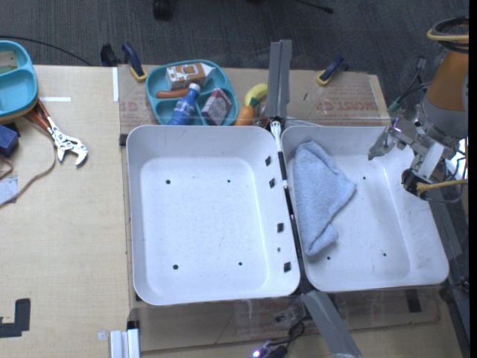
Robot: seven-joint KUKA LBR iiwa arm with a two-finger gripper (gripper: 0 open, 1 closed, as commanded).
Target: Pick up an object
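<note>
A light blue-grey towel (319, 192) lies crumpled in the left part of the right bin (387, 263), close to the divider. My gripper (392, 165) hangs over that bin's far right corner, well right of the towel and apart from it. Its two fingers stand spread, open, with nothing between them. The grey arm with its orange band (449, 80) comes in from the upper right.
The left bin (149, 222) sits beside the right one. Behind the bins stand a blue tray (160, 80) of small items, a banana (256, 94) and clamps. A wrench (65, 144) and a blue dish (16, 80) lie on the bench at left.
</note>
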